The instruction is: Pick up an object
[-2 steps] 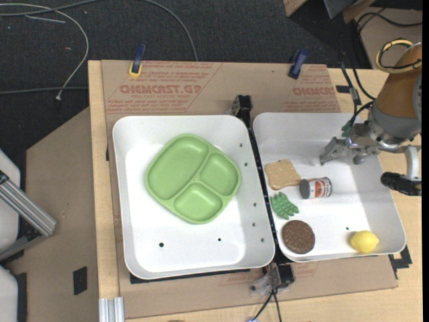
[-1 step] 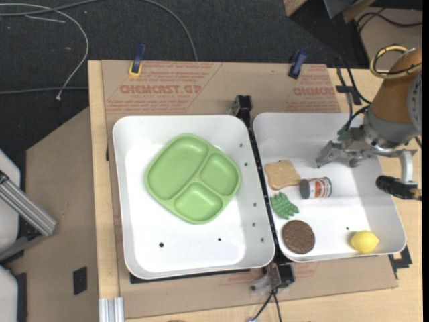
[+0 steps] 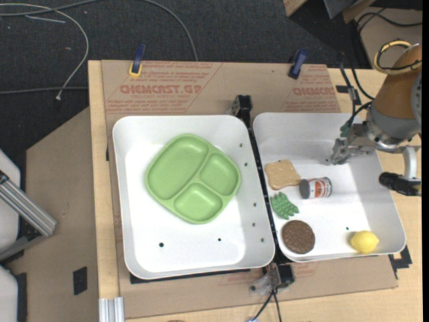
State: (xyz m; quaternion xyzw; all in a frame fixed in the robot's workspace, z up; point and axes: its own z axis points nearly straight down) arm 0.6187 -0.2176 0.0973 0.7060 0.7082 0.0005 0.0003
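- Hovering above the right bin (image 3: pixel 375 200), the gripper (image 3: pixel 338 154) holds nothing I can see; open or closed, I cannot tell.
- The can (image 3: pixel 316 188) lies nearest, beside the toast (image 3: pixel 281 174): probably light, stiff and slippery, best pinched across its middle.

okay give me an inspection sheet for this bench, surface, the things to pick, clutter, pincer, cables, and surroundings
Surface: left bin and right bin side by side on a cardboard sheet.
Job's things: right bin holds toast slice, small can on its side, green leafy piece, brown patty, lemon.
Clutter: green divided plate in left bin.
Pincer: pincer low over right bin, holding nothing.
Cables: grey cable on the floor.
Surroundings: dark carpet; blue clamps.
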